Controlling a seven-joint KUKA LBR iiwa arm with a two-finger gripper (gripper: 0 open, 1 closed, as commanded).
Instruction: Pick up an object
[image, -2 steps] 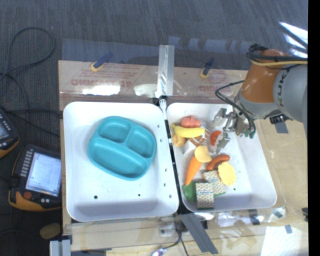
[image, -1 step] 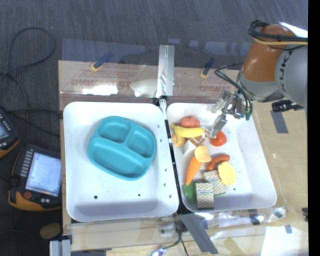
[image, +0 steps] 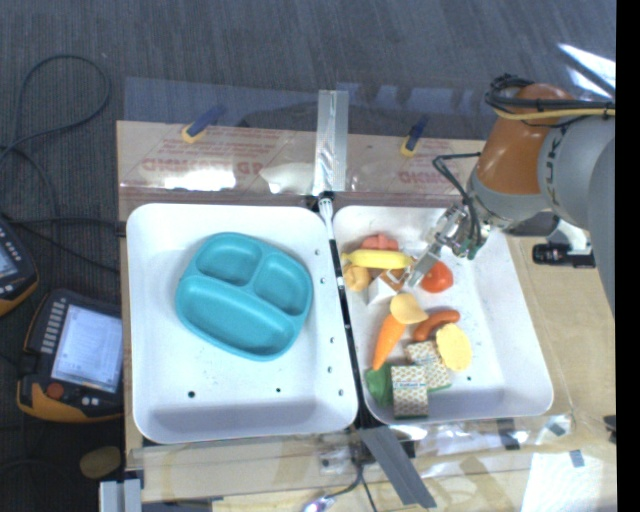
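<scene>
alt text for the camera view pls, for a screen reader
The gripper is low in the right bin, beside a banana and a tomato, among toy foods including a carrot. The left bin holds a blue divided plate.

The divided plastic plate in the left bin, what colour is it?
Turquoise blue plate, plain in the camera view.

Two white bins (image: 140, 330) sit side by side, the left one bearing a turquoise divided plate (image: 244, 293). The right one holds a yellow banana (image: 376, 260), a red tomato (image: 437, 278), an orange carrot (image: 387, 340) with a green top, a reddish-brown sausage (image: 437, 321) and a pale yellow slice (image: 454, 348). The arm (image: 560, 160) is grey with an orange band (image: 512, 150).
</scene>
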